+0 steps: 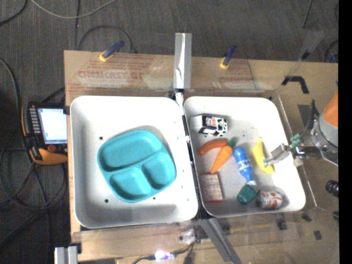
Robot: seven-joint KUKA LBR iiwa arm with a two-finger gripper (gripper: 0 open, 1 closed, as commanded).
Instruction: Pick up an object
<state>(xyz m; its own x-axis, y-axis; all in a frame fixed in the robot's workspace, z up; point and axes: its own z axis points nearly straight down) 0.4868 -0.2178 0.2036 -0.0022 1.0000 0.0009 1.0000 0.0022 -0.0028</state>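
The right bin point(275, 111) holds several small objects. A yellow banana point(258, 154) lies right of centre, with a blue bottle point(242, 164) just left of it. Two orange carrots point(218, 152) lie near the middle, and a black-and-white carton point(213, 124) sits toward the back. Along the front are a reddish packet point(211, 187), a green piece point(247, 193) and a tin can point(269, 199). My gripper point(276, 156) reaches in over the bin's right side, its tip beside the banana's right edge. Nothing shows in its grasp.
The left bin point(82, 120) carries a teal divided plate point(137, 165). A metal post point(182, 59) stands at the back between the bins. A handheld pendant point(47, 131) lies left of the bench, with cables on the floor.
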